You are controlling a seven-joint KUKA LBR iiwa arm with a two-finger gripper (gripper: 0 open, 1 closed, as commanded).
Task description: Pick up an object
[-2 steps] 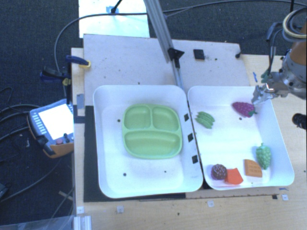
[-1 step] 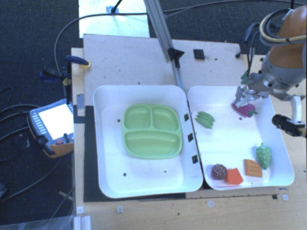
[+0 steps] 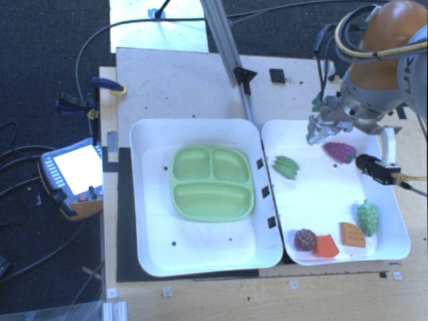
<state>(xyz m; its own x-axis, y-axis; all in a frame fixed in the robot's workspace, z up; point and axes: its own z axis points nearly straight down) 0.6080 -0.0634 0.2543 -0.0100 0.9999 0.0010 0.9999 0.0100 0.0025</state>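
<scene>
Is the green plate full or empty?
Empty. The green plate in the left bin shows bare compartments; the toy foods lie in the right bin.

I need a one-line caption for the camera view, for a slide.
KUKA gripper hovers beside purple grapes in the right bin; green divided plate sits in the left bin.

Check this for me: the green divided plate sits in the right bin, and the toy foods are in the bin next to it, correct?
Not quite. The camera view shows the green divided plate in the left bin; the toy foods, such as the purple grapes and pea pod, lie in the right bin.
</scene>
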